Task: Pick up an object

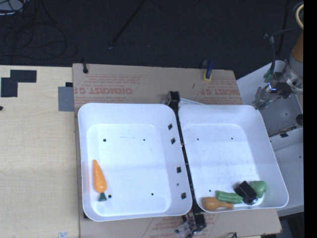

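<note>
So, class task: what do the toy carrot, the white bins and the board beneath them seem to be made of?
Toy carrot: probably moulded plastic, smooth orange with a slight sheen. White bins: likely plastic, glossy, with rounded corners. Board: brown cardboard, matte, with red printed lettering.

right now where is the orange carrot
The carrot lies in the left bin, against its left wall near the front corner, green tip toward the front, far from the items clustered in the right bin.

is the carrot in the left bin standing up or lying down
Lying down. The carrot rests flat on the floor of the left bin, near its left wall, orange body pointing away from the camera and green top toward the near edge.
</note>
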### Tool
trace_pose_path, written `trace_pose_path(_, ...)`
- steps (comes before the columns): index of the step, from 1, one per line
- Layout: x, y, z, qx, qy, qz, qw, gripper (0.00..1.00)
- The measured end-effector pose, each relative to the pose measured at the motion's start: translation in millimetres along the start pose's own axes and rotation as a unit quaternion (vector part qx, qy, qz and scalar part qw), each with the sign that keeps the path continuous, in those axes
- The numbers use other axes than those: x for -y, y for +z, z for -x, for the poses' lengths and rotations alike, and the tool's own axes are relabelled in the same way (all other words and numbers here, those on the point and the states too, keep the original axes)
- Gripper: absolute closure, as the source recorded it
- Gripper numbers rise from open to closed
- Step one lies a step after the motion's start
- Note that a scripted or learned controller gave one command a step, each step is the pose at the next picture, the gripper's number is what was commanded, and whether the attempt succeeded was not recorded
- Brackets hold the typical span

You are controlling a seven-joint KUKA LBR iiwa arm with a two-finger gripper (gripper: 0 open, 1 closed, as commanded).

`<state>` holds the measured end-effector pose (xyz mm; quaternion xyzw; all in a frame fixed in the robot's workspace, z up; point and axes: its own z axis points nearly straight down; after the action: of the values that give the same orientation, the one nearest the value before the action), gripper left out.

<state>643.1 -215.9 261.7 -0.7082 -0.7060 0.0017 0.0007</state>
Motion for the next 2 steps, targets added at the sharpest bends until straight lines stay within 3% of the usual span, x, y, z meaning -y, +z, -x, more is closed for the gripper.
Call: trace_pose_path(2,-1.1,13.4,-4.1,-0.001,-0.004,0.0,1.0,1.0)
